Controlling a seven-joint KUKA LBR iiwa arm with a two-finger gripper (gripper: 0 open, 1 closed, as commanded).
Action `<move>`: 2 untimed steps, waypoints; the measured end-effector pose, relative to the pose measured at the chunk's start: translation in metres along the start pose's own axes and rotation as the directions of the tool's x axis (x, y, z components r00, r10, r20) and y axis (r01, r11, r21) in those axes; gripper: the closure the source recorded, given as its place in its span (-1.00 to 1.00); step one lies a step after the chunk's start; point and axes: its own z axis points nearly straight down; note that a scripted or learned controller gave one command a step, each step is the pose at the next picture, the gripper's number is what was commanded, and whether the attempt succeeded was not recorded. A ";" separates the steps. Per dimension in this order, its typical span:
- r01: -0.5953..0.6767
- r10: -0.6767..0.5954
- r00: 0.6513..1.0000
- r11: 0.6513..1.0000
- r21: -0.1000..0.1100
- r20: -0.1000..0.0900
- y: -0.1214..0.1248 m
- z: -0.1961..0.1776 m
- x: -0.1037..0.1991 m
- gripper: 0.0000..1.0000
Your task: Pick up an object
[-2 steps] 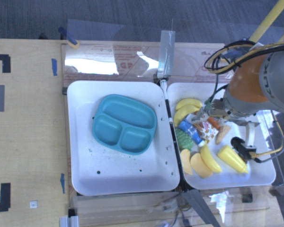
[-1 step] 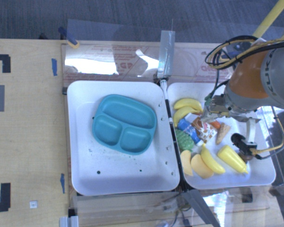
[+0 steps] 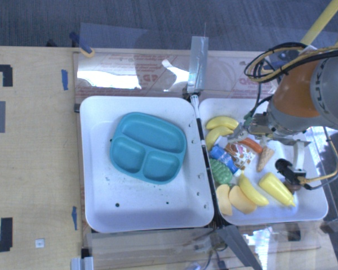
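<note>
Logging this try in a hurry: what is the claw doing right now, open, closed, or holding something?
Claw: cannot be told. It hangs over the right bin, near the toy food pile.

Toy food pile (image 3: 245, 170) in right bin: bananas, broccoli, carrot, yellow pepper.

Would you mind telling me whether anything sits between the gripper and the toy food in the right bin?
Nothing visible does: the gripper hangs right over the toy food heaped in the right bin.
</note>
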 end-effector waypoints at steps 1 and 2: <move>-0.034 0.034 0.999 0.998 0.048 -0.001 0.011 0.030 0.018 -1.00; -0.037 0.037 0.999 0.998 0.057 0.003 0.008 0.025 0.015 1.00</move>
